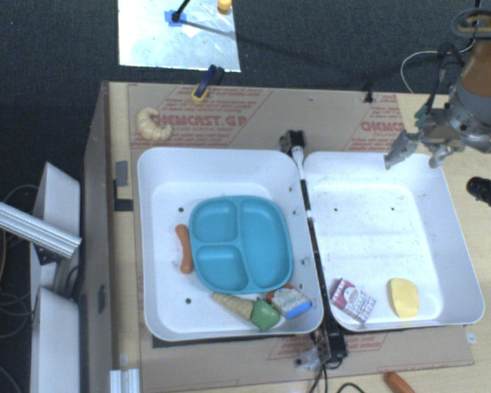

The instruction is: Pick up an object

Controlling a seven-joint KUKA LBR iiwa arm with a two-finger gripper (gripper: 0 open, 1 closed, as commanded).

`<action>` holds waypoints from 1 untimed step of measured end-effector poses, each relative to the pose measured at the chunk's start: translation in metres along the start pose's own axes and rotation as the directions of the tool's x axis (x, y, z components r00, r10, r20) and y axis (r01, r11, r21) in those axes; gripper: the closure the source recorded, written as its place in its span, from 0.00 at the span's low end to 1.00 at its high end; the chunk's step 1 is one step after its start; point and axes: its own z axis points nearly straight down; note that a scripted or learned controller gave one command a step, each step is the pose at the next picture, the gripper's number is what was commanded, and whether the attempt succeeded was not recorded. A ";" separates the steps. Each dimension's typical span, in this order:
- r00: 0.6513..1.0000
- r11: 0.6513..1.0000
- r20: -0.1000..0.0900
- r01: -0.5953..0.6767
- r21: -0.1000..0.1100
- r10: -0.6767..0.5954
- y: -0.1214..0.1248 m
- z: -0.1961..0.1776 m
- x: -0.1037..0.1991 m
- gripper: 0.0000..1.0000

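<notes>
The claw [416, 152] hangs released and holding nothing over the back right corner of the right bin [442, 219]. Near that bin's front wall lie a yellow soap-like block [404, 297] and a red-and-white packet [353, 300], well apart from the claw.

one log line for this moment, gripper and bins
gripper: open, nothing held, over right bin far edge | right bin: yellow soap, red packet | left bin: blue tray
</notes>
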 end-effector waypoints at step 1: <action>1.000 1.000 -0.002 0.002 0.004 -0.002 0.026 0.106 0.040 0.00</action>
